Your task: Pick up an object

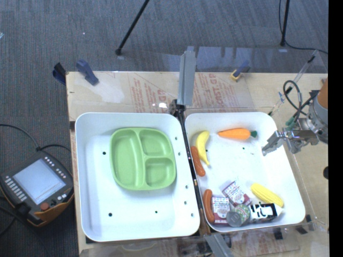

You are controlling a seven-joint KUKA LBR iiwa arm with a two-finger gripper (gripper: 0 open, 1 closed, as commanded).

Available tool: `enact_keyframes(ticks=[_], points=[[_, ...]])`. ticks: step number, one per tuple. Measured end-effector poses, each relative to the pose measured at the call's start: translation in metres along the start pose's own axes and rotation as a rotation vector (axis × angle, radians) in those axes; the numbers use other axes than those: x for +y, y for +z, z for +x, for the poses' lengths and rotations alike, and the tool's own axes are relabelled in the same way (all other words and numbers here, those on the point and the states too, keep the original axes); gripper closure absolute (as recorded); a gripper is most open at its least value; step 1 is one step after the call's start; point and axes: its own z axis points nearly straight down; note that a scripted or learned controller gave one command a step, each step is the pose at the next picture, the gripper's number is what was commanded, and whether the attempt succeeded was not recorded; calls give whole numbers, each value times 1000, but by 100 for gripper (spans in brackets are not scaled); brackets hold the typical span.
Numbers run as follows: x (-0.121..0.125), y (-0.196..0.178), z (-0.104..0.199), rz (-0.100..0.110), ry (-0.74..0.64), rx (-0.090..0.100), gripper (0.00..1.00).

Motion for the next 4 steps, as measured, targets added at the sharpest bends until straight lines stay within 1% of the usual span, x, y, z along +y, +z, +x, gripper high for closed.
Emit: enact_keyframes(ticks=[1, 2, 3, 4], points=[[-61, 115, -8, 1, -102, 2, 0], [-47, 165, -19, -3, -103, 4, 0], [-48, 160, -22, 3, -94, 6, 100], [-64, 25, 5, -6, -87, -2, 100]])
